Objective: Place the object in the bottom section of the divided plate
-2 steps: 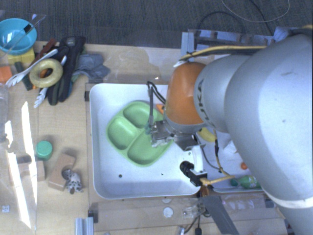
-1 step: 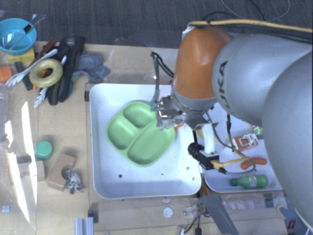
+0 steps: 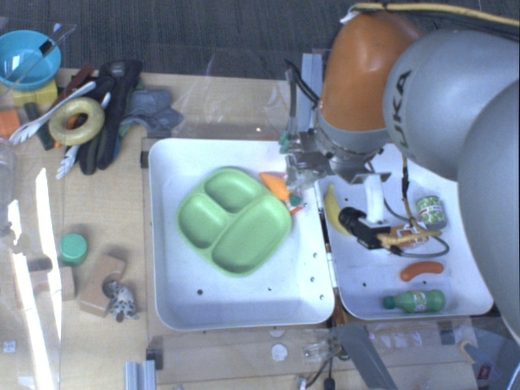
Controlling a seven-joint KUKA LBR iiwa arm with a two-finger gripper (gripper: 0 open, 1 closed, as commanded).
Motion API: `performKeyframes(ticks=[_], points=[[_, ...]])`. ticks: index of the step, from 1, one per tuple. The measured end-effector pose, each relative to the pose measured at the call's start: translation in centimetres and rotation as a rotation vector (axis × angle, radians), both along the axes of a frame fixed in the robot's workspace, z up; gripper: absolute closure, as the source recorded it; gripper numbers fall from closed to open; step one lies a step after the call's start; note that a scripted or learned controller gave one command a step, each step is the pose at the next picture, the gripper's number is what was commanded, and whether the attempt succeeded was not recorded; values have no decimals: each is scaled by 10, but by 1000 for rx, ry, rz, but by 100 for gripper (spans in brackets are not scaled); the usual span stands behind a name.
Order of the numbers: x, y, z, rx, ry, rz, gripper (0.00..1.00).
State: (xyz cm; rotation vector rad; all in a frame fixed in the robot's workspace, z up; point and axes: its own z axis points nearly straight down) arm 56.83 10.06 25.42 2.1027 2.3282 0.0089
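Green bottle (image 3: 414, 301), small can (image 3: 430, 210), banana (image 3: 331, 207); blue bowl (image 3: 29, 58) off-bench left

I see divided plate (image 3: 236, 222) in left bin (image 3: 175, 295); carrot (image 3: 276, 187) at its right rim; bottle (image 3: 416, 301) in right bin (image 3: 357, 295).

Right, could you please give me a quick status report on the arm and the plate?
Gripper low at divided plate's right rim. Orange carrot-like object beside fingertips, grasp unconfirmed. Plate sections bare. Banana in right bin, off the path.

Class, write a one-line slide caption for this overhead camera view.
KUKA arm's gripper hangs beside a carrot at the green divided plate in the left bin.
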Motion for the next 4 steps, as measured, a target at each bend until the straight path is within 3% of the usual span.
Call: performKeyframes(ticks=[1, 2, 3, 4], points=[[-59, 30, 18, 0, 0, 138, 100], [-56, 85, -155, 3, -1, 71, 100], [-59, 113, 87, 2, -1, 31, 100], [-34, 60, -24, -1, 5, 76, 100]])
